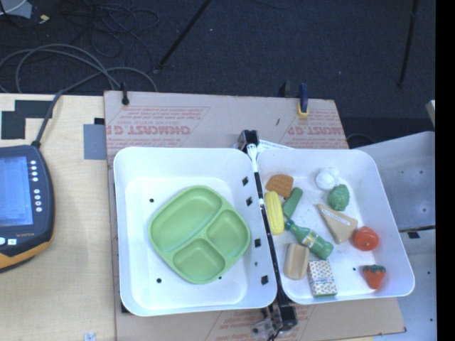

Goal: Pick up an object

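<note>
- Where the two white bins meet, a dark fitting at the bottom edge is cut off and too small to identify.
- Right bin holds the loose toy food: a ribbed yellow corn cob along its left wall, a glossy green bottle beside it, and a pale cheese wedge.
- Round red tomato and a strawberry lie near its right wall.
- Small printed box touches a tan block.
- Left bin carries a smooth green three-part plate.
- Handheld screen is cropped at the left.
</note>
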Controlling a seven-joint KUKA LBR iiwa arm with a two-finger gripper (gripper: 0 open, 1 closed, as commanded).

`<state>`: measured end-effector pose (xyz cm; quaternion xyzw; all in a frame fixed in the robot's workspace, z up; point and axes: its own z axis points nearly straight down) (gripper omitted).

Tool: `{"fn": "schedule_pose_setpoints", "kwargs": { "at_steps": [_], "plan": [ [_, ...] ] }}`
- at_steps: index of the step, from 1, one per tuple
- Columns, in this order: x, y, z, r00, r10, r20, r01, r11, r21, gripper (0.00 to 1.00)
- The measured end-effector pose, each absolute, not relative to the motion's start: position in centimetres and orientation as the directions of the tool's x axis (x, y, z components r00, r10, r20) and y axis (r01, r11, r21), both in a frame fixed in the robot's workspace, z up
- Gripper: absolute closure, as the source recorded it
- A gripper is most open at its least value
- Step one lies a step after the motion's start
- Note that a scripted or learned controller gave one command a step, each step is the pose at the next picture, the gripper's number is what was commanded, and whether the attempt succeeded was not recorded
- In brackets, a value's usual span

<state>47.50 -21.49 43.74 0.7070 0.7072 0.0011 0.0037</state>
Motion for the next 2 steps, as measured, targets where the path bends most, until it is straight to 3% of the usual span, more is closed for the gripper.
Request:
{"fn": "schedule_pose_setpoints", "kwargs": {
  "at_steps": [1,2],
  "plan": [
    [47.6,-21.3,35.8,0.000,1.000,0.002,1.000,0.000,-0.006,1.00],
    [49.4,-21.2,31.8,-0.001,1.000,0.002,1.000,0.001,-0.004,1.00]
  ]
}}
